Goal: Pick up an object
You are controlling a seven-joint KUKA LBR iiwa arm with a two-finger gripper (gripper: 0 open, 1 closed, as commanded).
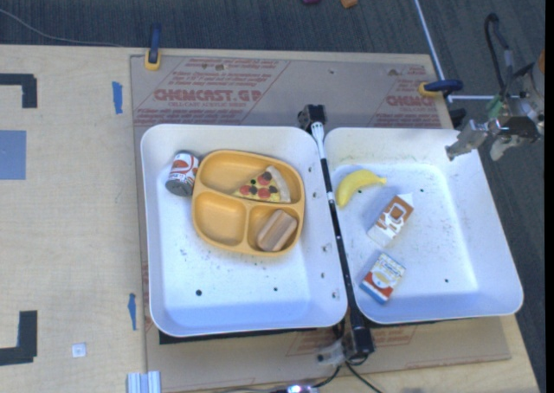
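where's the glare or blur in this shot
Camera view: the right bin is washed out by bright light, the left bin a bit less; the banana casts a soft shadow; the gripper looks slightly blurred at the right edge.

A blue-handled clamp (441, 86) sits near the jaws, up and left; farther left, a brown printed cardboard sheet (234, 93) lies on the pale wooden worktop (61, 235).

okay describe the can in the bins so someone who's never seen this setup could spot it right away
Look at the left white bin, which holds a yellow divided tray. Just off the tray's upper left corner, against the bin's left wall, lies the can. It is small, red and white, and lies on its side; nothing else in either bin is a can.
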